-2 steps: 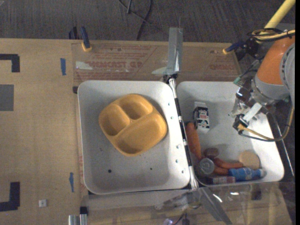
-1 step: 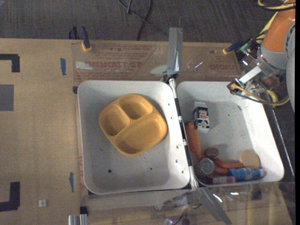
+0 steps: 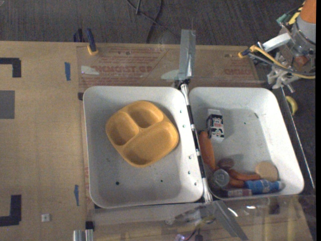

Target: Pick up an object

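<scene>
The end effector (image 3: pixel 296 54) hovers beyond the right bin's (image 3: pixel 261 97) far corner; its grip state cannot be told. A small carton (image 3: pixel 215 125) stands apart, best approached from straight above.

Two white bins are sitting on a tan counter (image 3: pixel 40 149) marked with blue tape and black patches. The left bin (image 3: pixel 100 185) is holding a yellow divided plate (image 3: pixel 142 132). The right bin (image 3: pixel 286 134) is showing a white carton (image 3: pixel 215 124) printed in black, an orange carrot (image 3: pixel 207 149) and a blue-labelled bottle (image 3: pixel 263 186).
</scene>
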You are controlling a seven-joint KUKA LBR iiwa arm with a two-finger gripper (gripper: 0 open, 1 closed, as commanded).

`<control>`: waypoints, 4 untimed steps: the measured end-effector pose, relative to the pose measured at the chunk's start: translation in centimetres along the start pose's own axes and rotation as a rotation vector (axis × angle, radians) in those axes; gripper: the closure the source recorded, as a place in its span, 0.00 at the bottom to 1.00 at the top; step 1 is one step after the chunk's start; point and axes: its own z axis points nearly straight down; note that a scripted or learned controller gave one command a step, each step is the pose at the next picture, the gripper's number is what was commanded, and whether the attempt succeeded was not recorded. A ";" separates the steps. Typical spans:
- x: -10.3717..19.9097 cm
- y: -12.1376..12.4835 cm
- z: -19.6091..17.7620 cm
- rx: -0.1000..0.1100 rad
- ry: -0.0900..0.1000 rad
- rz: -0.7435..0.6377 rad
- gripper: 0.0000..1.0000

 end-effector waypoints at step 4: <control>-0.9 -7.6 5.5 0.003 -0.003 0.073 0.00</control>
